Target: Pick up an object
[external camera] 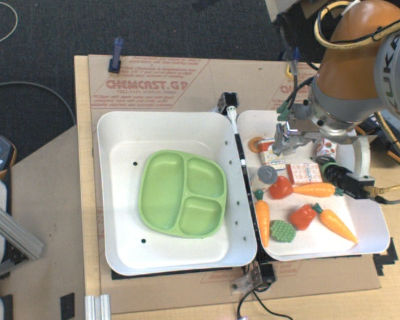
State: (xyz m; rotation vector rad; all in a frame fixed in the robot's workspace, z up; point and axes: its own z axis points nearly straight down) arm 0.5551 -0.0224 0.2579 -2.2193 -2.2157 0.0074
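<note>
The right bin (pixel 370 235) holds toy food. My gripper (pixel 285 141) hangs over its far left part, just above a small yellow-and-white box (pixel 273 159). An orange round piece (pixel 255 144) lies to the gripper's left. Nearer the front are a grey disc (pixel 267 175), a red tomato (pixel 280 188), a red-and-white box (pixel 304 173) and a long carrot (pixel 315 191). Another carrot (pixel 261 220) lies along the left wall, beside a green broccoli (pixel 282 231), a red pepper (pixel 303 217) and a third carrot (pixel 337 224). A small can (pixel 325 151) sits partly under the wrist.
The left bin (pixel 113 179) holds a green divided plate (pixel 183 193). A black clip (pixel 228 101) sits at the far end of the wall between the bins. Cardboard (pixel 153 82) lies under both bins. The arm's orange band (pixel 357 39) rises at the upper right.
</note>
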